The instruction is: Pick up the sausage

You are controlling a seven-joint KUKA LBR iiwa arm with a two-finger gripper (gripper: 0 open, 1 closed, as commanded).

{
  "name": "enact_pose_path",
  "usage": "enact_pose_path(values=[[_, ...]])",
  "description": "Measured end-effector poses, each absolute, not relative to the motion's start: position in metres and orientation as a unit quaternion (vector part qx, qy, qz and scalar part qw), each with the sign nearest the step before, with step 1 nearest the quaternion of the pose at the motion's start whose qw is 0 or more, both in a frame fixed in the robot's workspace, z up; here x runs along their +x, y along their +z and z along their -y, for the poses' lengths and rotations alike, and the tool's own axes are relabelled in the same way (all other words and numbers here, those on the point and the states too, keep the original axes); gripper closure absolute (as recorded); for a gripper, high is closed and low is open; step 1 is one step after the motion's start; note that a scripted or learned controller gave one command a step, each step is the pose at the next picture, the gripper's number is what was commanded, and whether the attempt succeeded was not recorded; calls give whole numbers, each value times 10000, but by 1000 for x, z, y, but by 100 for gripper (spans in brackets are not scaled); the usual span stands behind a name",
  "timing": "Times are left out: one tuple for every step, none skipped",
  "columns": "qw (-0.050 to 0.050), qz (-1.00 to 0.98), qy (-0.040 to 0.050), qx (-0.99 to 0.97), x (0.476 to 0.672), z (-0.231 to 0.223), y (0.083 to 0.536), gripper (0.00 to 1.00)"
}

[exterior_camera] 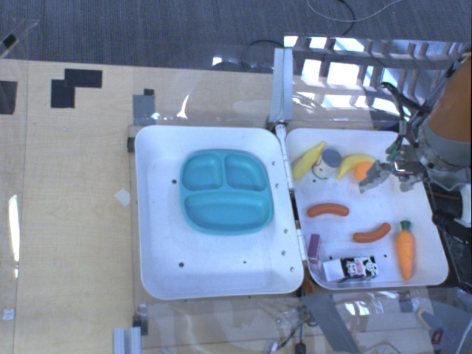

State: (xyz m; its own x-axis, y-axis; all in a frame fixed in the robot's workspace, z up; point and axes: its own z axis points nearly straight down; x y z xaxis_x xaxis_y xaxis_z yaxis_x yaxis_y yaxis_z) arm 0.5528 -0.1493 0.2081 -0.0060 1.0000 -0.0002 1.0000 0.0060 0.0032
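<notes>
You have the right bin (442, 271) under the arm, whose gripper (391, 175) hovers open and empty at its far side, just beside a banana (355, 161). Approach is in hand; next, descend onto the sausage (327, 210), lying mid-bin, nearer and left.

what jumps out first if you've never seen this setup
The blue divided plate sits alone in the left bin. The right bin is crowded with toy food: two sausages, a carrot and bananas. The gripper hangs over that bin's upper right part, with the nearer sausage lower left of it.
</notes>
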Motion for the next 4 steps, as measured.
enact_pose_path(values=[[20, -7551, 15, 6556, 528, 101, 96, 0], [45, -7553, 34, 6553, 530, 101, 107, 100], [32, -8316, 18, 5554, 522, 115, 102, 100], [24, -7617, 22, 6479, 510, 20, 216, 100]])
